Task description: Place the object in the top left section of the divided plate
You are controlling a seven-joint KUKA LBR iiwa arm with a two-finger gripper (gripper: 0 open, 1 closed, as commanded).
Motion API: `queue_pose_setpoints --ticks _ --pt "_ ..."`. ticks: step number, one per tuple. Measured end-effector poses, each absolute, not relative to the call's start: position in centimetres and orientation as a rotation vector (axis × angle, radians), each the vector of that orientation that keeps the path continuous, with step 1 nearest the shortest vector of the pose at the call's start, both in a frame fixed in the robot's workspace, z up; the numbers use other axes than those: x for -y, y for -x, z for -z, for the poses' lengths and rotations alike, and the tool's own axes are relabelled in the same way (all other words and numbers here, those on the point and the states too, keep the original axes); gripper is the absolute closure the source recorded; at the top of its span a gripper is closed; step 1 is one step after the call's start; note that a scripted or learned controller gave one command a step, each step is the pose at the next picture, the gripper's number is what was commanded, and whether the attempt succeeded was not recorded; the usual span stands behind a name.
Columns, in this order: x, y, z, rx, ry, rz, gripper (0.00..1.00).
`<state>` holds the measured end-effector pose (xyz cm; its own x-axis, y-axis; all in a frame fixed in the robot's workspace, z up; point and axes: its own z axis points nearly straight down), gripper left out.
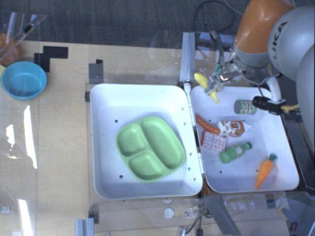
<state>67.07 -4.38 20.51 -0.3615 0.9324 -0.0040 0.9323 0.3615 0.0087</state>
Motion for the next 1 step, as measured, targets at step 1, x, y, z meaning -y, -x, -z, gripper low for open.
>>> queue_pose_setpoints --ticks 1 --pt "-4.85 -66.98 -18.66 -2.713 -1.574 -0.007 1.0"
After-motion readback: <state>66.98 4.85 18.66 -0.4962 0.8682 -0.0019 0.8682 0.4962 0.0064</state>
